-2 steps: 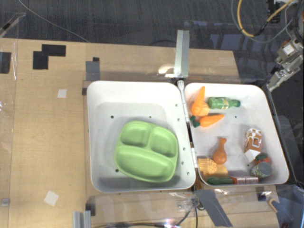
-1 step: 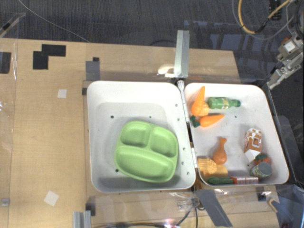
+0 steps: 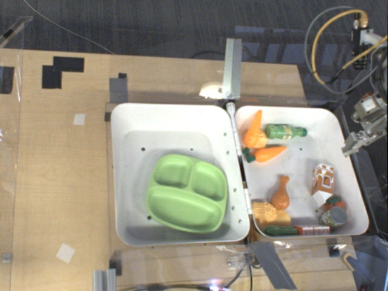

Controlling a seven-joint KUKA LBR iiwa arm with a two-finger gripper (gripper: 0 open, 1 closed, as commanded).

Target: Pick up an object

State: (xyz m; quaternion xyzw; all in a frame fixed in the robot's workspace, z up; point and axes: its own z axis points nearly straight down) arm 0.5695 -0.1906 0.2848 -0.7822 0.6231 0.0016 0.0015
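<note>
White right bin (image 3: 339,126) crowds toys along its edges.

The pincer (image 3: 356,143) sits at the picture's right edge, where the arm behind it is cut off, and its fingers are too small and blurred to read. Below it, the small items (image 3: 332,214) in the right bin's near corner overlap and blur together beyond telling apart.

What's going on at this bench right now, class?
A robot arm's gripper sits at the right bin's outer edge, holding nothing visible. That bin holds toy food: two carrots, a green bottle, a drumstick, corn and small packages. The left bin holds a green divided plate. Nothing is picked yet.
</note>
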